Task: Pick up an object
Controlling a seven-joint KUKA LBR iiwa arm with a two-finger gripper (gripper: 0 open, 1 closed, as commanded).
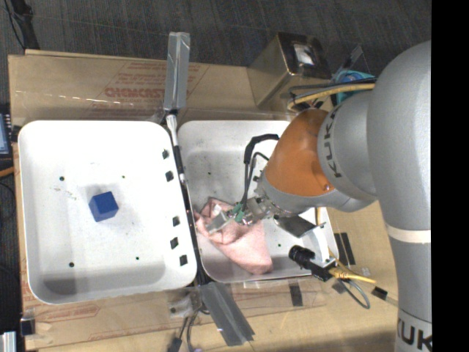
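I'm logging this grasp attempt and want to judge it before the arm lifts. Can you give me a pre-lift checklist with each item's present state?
1. Gripper positioned over a target: ok; it is down at the crumpled pink cloth in the right white bin.
2. Cloth actually between the fingers: cannot tell; the wrist and cables hide the contact.
3. Finger opening: cannot tell.
4. Cloth inside the bin walls: ok; it lies near the bin's front edge.
5. Small blue cube out of the way: ok; it sits apart in the left white bin.
6. Black cable clear of the cloth: cannot tell.
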